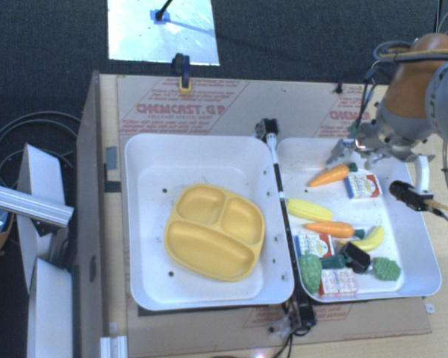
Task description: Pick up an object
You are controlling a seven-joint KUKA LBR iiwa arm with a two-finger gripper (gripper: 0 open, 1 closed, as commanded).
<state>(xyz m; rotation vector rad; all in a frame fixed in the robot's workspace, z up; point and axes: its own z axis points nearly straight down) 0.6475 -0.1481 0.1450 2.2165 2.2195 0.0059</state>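
— Though my gripper [352, 146] sits in plain sight over the right bin [425, 263], what can you log of it?

— Item one: fingers parted, nothing between them. Item two: carrot [330, 175], just below-left of my tips, apart. Item three: small carton [363, 186] beside it, print too small to read. Backing board [181, 110] reads "CHEMCAST GP".
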